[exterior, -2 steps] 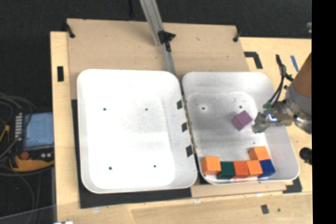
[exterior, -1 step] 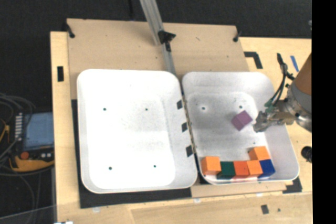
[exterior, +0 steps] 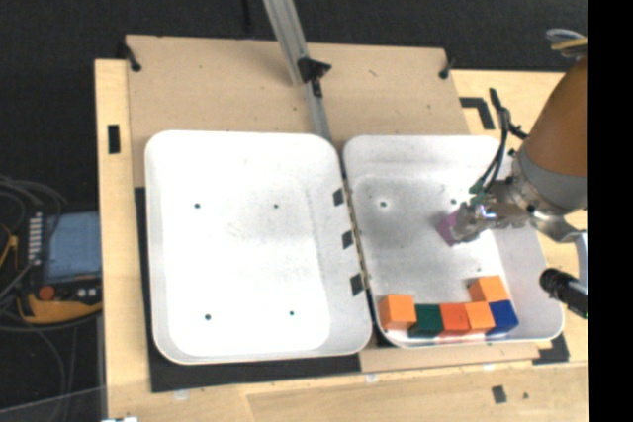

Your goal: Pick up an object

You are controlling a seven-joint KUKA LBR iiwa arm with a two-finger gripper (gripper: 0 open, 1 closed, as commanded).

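Since the blocks (exterior: 450, 313) look small, rigid and light, prob. wood or plastic w/ flat faces, take one across two opposite sides. They sit packed along the right bin's (exterior: 415, 163) near wall. End effector (exterior: 473, 217) hangs mid-bin, up from them, by a small purple piece (exterior: 449, 229); can't tell whether it's apart, together or clamped on it.

White bins (exterior: 247, 148), orange (exterior: 399, 309), green (exterior: 427, 319) and blue blocks (exterior: 502, 314), purple object (exterior: 451, 228)
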